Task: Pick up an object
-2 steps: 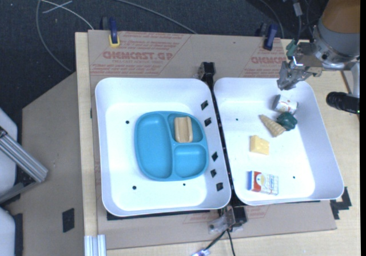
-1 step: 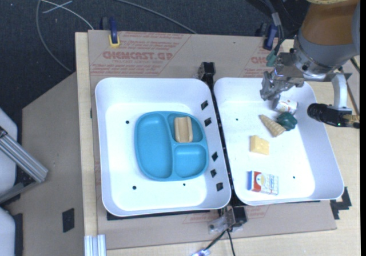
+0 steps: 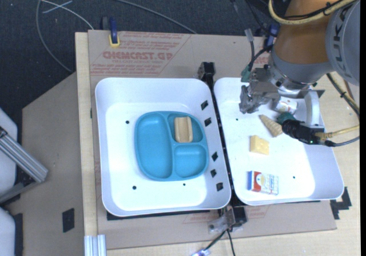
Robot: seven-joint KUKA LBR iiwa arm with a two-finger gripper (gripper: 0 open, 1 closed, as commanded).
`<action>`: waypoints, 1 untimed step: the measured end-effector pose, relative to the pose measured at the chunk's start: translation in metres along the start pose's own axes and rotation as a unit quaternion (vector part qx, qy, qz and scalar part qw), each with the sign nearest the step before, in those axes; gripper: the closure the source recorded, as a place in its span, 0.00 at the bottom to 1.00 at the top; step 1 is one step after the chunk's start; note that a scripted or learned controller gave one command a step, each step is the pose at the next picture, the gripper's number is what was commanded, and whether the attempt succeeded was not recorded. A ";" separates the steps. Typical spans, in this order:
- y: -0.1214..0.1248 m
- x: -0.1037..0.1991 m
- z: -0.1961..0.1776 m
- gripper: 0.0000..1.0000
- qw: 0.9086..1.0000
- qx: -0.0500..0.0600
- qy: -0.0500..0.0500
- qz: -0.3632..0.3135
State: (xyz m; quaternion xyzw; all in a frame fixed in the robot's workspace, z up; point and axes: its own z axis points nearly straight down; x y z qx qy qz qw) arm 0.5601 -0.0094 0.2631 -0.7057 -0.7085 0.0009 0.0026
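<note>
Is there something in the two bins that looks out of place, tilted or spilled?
Nothing stands out. The blue divided plate lies flat in the left bin, holding a tan piece. The wedge, yellow block and small carton lie apart in the right bin.

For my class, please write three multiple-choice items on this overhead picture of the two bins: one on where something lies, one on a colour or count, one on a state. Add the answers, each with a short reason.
1. Where does the tan bread-like piece lie?
A. In the blue divided tray's upper right compartment
B. In the right bin
C. On the cardboard outside the bins

2. How many loose items lie on the right bin floor?
A. One
B. Three
C. Six

3. How does the small printed packet sit?
A. Standing on edge
B. Lying flat near the bin's front edge
C. Stacked on the yellow wedge

Answers:
1 A: it rests inside the blue divided tray, which sits in the left bin.
2 B: a pale cone-shaped piece, a yellow wedge and the packet.
3 B: its printed face is up, apart from the others.
</note>
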 end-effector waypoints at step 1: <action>-0.021 0.049 0.021 1.00 1.000 0.000 0.000 0.000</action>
